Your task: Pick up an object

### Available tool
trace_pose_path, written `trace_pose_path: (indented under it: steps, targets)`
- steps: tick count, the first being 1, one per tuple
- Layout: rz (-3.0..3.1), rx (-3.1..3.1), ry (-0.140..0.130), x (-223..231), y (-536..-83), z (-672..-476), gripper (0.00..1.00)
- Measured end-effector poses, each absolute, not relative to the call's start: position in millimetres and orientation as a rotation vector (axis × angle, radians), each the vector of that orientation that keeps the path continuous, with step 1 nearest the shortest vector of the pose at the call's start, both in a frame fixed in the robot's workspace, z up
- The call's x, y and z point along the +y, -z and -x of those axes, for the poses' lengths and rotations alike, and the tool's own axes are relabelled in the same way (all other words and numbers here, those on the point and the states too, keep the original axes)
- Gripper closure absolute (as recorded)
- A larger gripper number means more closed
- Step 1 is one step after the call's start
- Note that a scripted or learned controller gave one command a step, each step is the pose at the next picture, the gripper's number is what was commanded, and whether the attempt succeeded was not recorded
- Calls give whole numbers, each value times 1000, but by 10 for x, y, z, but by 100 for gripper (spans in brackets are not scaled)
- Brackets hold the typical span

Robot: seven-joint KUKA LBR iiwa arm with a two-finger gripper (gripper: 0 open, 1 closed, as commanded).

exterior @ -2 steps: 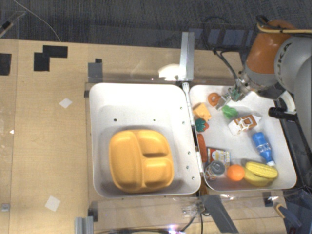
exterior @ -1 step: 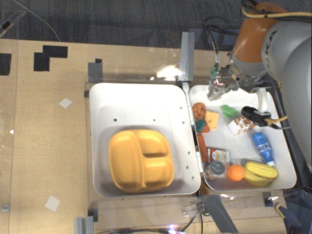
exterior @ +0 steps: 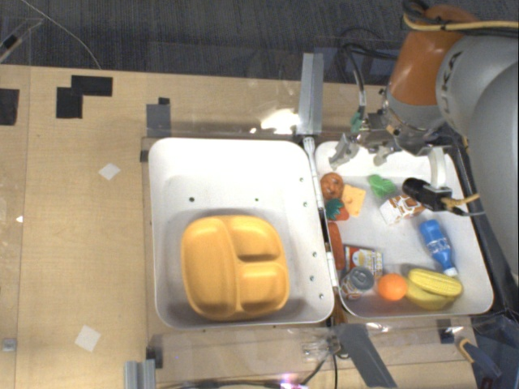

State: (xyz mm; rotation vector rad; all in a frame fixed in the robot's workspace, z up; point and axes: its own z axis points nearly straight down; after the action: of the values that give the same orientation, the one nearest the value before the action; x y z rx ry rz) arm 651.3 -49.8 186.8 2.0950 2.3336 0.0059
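The arm comes in from the upper right of the frame, its claw (exterior: 362,143) hanging over the top left corner of the right bin (exterior: 474,294), close to the divider between the bins. Whether the claw is clenched or released cannot be told; nothing shows between its tips.

The objects crowd the right bin: a green piece (exterior: 381,185) just below the claw, a brown ball (exterior: 331,185) against the left wall, a blue bottle (exterior: 438,245) to the right, and an orange (exterior: 392,288) beside a banana (exterior: 432,287) along the bottom edge. The bin's middle is bare.

In the left bin (exterior: 211,164), a yellow tray (exterior: 234,262) sits low, leaving the upper half open.
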Motion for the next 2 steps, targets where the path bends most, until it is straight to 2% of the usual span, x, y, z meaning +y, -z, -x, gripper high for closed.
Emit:
trace_pose_path:
  steps: [2]
  targets:
    - [-2095,2334,-6,-498,-1868,-6513,0]
